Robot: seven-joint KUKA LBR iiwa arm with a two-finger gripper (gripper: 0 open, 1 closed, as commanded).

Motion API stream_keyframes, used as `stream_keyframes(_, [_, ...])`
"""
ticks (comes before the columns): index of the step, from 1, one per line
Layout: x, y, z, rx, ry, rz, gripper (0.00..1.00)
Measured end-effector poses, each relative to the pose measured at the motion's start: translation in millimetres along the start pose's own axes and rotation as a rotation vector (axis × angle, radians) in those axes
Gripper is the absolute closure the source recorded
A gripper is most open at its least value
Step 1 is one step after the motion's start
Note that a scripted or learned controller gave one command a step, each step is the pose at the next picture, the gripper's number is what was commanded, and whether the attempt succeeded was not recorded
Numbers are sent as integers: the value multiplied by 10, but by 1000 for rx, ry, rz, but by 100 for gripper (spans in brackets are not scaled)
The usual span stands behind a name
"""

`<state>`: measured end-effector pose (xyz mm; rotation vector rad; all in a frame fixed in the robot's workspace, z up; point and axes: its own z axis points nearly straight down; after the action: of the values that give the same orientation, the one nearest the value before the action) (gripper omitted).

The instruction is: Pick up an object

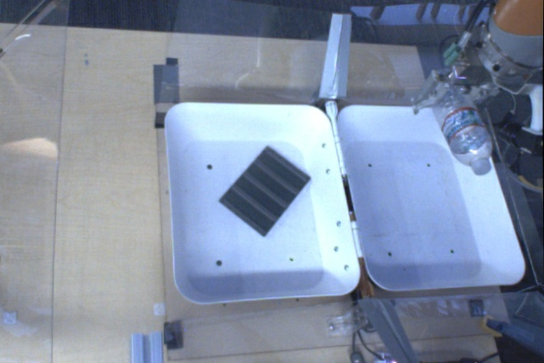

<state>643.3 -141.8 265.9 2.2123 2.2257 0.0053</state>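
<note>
At about two o'clock over the right bin (510, 263), the end effector (459, 93) grips a clear water bottle (467, 135) hanging neck-down, so the lift should rise slowly, avoiding swing

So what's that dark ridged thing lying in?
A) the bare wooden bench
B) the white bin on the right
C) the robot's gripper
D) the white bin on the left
D: the dark ridged slab lies flat, turned at a slant, on the floor of the left bin, while the arm's gripper is over at the right bin with a clear plastic bottle below it.
</note>
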Motion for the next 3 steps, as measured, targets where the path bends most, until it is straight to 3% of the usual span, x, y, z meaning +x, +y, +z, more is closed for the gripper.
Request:
stream_keyframes(1, [316,14,1643,2,1,9,0])
stream_keyframes(2, [559,-645,1535,0,1,70,0])
stream_keyframes(3, [360,-846,1763,-7,1,-33,0])
